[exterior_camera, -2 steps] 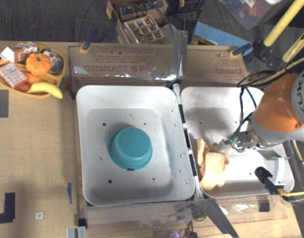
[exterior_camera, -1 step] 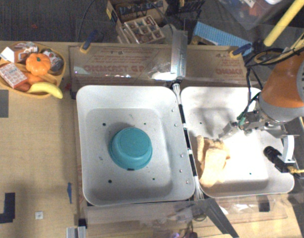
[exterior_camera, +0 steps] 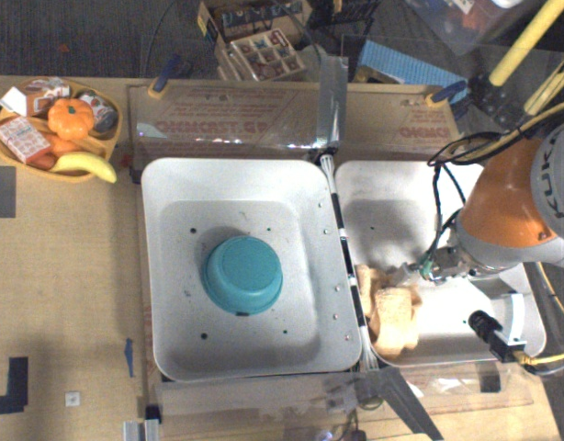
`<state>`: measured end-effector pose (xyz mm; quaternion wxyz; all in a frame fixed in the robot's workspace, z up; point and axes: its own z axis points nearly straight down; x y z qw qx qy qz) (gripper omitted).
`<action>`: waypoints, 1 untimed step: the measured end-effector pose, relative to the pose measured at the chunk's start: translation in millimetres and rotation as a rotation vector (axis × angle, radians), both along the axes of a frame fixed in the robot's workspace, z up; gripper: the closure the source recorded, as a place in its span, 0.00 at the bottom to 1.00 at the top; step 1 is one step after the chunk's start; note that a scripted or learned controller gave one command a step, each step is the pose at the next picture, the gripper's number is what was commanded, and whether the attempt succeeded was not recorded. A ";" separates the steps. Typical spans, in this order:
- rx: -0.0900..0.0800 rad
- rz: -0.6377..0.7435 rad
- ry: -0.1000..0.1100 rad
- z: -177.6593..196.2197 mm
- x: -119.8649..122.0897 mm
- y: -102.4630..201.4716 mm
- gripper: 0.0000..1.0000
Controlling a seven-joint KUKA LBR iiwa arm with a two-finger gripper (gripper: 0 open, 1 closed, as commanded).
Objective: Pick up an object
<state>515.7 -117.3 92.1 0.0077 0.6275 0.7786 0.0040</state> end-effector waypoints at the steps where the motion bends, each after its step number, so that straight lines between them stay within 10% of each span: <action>1: -0.001 0.319 0.013 94.5 43.0 -8.5 0.00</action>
